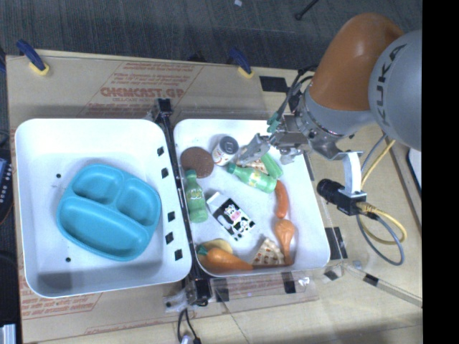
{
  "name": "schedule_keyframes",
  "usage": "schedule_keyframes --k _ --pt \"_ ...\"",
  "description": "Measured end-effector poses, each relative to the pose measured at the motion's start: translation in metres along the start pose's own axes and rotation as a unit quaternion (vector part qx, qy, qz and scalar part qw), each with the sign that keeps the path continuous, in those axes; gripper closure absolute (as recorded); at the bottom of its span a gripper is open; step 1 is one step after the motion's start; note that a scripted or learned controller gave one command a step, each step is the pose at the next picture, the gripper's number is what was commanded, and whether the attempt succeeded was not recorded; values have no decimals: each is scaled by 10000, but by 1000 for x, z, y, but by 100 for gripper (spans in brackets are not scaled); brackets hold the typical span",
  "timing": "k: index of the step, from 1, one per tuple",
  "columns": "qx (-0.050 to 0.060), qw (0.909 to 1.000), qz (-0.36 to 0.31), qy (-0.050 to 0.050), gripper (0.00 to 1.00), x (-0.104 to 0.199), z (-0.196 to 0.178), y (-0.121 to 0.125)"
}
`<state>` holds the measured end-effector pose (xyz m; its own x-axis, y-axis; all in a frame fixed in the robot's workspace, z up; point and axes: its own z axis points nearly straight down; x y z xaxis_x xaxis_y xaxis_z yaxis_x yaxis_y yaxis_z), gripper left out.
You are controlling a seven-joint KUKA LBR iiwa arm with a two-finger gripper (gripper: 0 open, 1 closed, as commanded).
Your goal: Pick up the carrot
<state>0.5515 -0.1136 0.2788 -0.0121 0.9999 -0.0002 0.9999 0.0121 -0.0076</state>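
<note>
The carrot is orange and lies on its side along the front wall of the right bin, with a yellow-green piece at its left end. My gripper hangs over the back of that bin, well behind the carrot and apart from it. It sits just above a green bottle that lies tilted. Nothing can be seen held in it.
The right bin also holds a brown disc, a small can, an upright green bottle, a cow-pattern carton, a red-orange sausage, a drumstick and a pizza slice. A blue divided plate lies in the left bin.
</note>
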Motion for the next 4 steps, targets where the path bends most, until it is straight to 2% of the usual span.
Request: schedule_keyframes --k 1,2,3,4 --pt "2 9982 -603 -7 0 -28 189 4" --pt "-10 9985 -546 -5 0 -96 160 -54" --pt "9 9986 -526 18 0 -10 151 -54" --pt "-17 9999 -159 -14 0 -39 92 -73"
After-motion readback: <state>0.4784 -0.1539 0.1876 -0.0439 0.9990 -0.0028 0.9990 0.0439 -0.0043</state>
